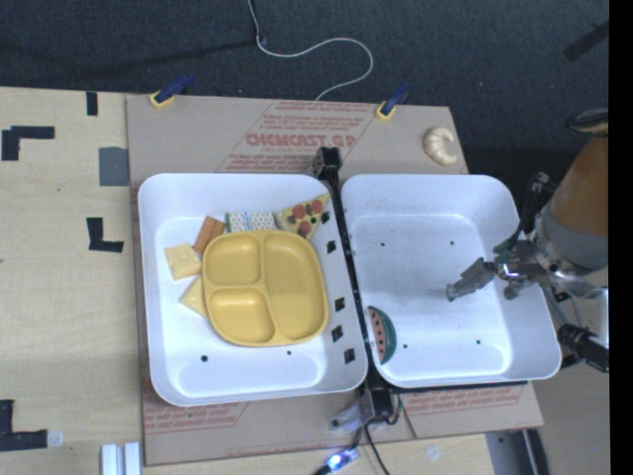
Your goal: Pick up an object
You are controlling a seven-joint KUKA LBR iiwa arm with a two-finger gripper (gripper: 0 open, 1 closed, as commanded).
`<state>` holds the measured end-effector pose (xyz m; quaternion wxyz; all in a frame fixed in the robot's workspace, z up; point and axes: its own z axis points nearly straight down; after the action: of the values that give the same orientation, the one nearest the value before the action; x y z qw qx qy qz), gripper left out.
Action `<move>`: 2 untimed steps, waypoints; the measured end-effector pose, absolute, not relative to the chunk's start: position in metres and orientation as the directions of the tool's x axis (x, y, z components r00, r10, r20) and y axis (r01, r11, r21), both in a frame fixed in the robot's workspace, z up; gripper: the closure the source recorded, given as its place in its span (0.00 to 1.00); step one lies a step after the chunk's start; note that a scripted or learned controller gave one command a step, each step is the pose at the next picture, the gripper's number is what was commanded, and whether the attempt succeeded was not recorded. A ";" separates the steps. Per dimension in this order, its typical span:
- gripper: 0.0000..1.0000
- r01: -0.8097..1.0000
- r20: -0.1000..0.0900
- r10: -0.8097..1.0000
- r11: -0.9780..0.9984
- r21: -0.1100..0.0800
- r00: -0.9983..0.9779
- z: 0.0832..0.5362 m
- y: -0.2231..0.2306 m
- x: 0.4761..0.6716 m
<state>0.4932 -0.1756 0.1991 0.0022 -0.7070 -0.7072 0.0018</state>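
Leftmost on the counter [59,265] sits the left bin [163,364], where a yellow divided plate [265,287] lies flat and covers much of the floor. Tucked against and partly under the plate's far and left edges are several flat toy food pieces: a pale cracker-like square [182,261], a brown slab [209,232], a speckled piece [249,221] and a pizza-like wedge [307,212]. Moving right, a watermelon slice [380,331] leans against the near-left wall of the right bin [495,364], just beside the divider between the bins. Farther right, the tool [463,287] hangs over that bin's right half, pointing left, with nothing visibly between its fingers; how far they are spread I cannot tell from this angle. Beyond the bins, a small pale croissant-like object [442,145] rests on the cardboard.

No object is picked yet. The nearest candidate is probably the watermelon slice, well apart from the tool. Its risk is position: pressed to the wall, it leaves little room for a finger on the far side, so a closing grip could strike the wall or squeeze the slice out sideways. The pieces in the left bin look worse, since they lie thin and flat, overlapped by the plate, and fingers may scrape over them or catch the plate's rim instead.
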 end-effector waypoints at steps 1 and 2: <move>0.00 1.000 0.002 1.000 0.002 -0.006 -0.002 0.143 -0.167 0.500; 0.00 1.000 0.002 1.000 0.001 -0.007 -0.001 0.089 -0.166 0.498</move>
<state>0.4981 -0.1659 0.0885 0.0032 -0.7066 -0.7076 0.0019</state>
